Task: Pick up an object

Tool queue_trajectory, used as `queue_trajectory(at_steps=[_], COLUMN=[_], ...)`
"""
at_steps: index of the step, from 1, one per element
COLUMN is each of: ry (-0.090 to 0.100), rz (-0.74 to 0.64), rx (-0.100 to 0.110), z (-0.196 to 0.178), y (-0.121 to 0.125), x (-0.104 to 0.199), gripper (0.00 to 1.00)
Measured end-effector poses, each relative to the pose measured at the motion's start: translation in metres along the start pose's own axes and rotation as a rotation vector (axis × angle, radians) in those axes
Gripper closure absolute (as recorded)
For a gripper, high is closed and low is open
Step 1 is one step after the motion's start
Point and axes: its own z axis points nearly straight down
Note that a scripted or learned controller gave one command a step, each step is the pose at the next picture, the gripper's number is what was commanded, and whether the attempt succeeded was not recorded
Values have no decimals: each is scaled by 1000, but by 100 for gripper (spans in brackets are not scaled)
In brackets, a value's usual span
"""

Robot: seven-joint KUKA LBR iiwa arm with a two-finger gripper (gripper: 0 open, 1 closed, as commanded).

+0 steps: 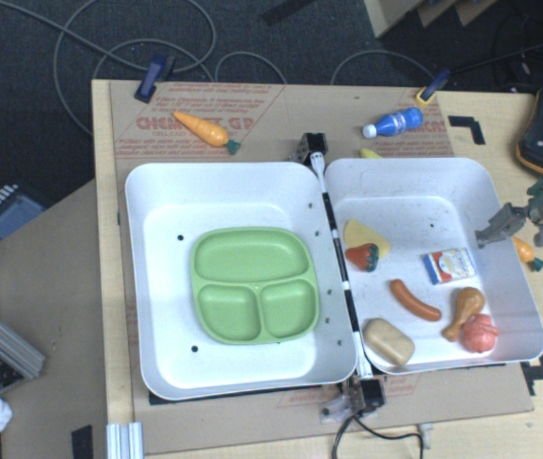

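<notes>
Reaching in at the right rim of the right bin [501,185], the end effector [503,226] appears with its fingers spread apart, gripping nothing. Its nearest object is the small carton [448,265], lying flat near the middle of that bin, with the sausage [415,300] and drumstick [465,310] just below. I judge the carton light and rather stiff, maybe easy to crush; it should be taken across its short sides. The sausage looks smooth and could slip.
</notes>
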Motion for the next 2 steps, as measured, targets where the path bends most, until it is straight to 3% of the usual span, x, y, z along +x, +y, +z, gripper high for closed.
queue_trajectory(at_steps=[1, 2], ry=[2, 2], rz=[-2, -1], rx=[4, 4], z=[110, 167], y=[43, 18], x=[38, 76], gripper=[0, 0])
